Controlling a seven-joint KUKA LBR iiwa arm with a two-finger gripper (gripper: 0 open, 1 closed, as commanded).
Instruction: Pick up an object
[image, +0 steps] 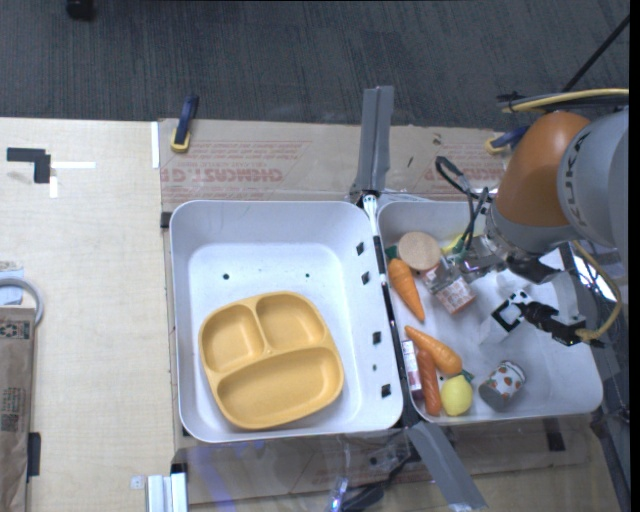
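Gripper low in right bin, fingers hidden, state impossible to tell. Small red-white packet just below it, beside carrot. Yellow divided plate in left bin.

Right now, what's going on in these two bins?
The grey arm is reaching into the right bin from the right, with its claw down among the clutter near a small red-and-white packet. Nothing is visibly held. Carrots, a yellow lemon-like piece and a small can lie loose there. The left bin holds a yellow divided plate.
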